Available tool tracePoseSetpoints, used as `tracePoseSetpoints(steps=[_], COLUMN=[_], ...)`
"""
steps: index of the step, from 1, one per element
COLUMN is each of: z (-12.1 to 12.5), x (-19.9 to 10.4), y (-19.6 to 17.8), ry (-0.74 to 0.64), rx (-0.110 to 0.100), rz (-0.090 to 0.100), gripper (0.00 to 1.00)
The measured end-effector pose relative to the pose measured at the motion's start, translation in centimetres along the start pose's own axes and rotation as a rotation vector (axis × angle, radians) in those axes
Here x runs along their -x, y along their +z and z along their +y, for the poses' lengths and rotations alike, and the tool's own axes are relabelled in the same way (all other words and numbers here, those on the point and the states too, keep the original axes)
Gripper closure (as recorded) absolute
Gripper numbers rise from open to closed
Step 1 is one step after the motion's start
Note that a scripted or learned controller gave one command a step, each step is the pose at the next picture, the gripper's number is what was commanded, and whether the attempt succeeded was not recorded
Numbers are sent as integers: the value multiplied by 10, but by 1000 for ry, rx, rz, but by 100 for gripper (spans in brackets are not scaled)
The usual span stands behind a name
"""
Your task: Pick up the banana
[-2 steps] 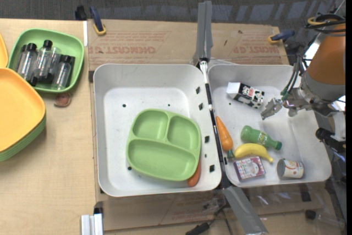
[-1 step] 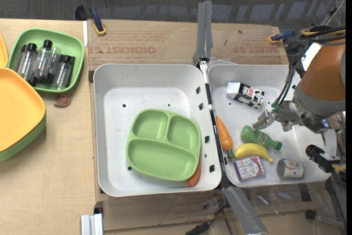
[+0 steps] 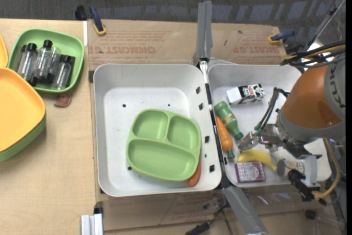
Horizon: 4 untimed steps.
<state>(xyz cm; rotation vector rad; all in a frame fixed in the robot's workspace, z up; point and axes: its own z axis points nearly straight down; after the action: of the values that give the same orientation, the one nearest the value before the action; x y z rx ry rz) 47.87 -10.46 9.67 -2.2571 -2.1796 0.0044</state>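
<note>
The yellow banana point(image 3: 257, 157) lies near the front of the right bin point(image 3: 245, 73), its length running left to right. My gripper point(image 3: 255, 139) hangs just behind and above it, at the end of the grey arm with the orange band point(image 3: 311, 104) that reaches in from the right. The metal parts of the gripper sit close over the banana's back edge. I cannot tell whether they touch the banana.
In the right bin, a green bottle point(image 3: 228, 119) and an orange carrot point(image 3: 224, 135) lie by the left wall. A white carton point(image 3: 246, 93) sits at the back and a pink packet point(image 3: 250, 171) in front of the banana. The left bin point(image 3: 110, 118) holds a green divided plate point(image 3: 164, 144).
</note>
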Motion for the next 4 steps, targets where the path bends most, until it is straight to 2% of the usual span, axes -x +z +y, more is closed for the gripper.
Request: tracePoseSetpoints(steps=[1,2,3,4], z=[0,-1,85,180], x=[1,5,12,7], y=[-9,6,-53,-40], ry=[5,-468,-88,-169], rx=[1,3,3,4], rz=[-1,-1,-3,-3], gripper=[100,100,100,100])
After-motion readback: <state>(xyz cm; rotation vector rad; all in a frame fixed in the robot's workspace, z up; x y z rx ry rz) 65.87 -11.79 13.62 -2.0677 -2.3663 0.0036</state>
